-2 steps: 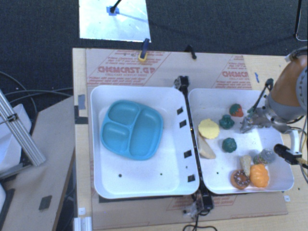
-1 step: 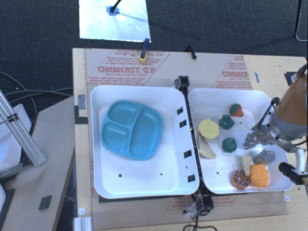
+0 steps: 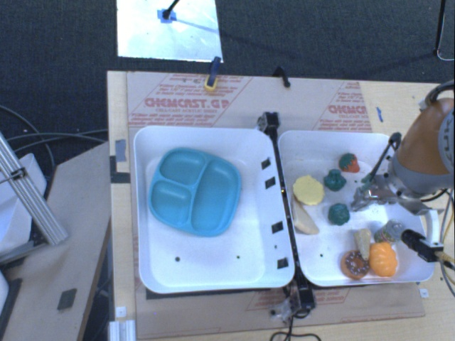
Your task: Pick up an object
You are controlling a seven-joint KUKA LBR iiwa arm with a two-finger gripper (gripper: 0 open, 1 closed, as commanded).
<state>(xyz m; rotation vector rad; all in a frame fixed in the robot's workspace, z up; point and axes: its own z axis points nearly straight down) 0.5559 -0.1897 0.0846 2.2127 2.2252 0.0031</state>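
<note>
**Arm low over the right bin**

We see the gripper [image 3: 361, 199] at the frame's right, just beside a dark green toy [image 3: 339, 214] in the right bin [image 3: 320, 142]; whether it is spread or pinched we cannot tell. A blue divided plate [image 3: 194, 190] lies in the left bin [image 3: 213, 261].

Two white bins [image 3: 213, 137] [image 3: 313, 142] — one blue divided plate [image 3: 194, 191], two dark-green toys [image 3: 335, 180] [image 3: 339, 214], one doughnut [image 3: 354, 265].

Dark carpet [image 3: 57, 41] covers the floor. A shiny metal sheet [image 3: 168, 20] lies on it beyond the wooden bench [image 3: 185, 94]; cables [image 3: 43, 130] trail left.
</note>
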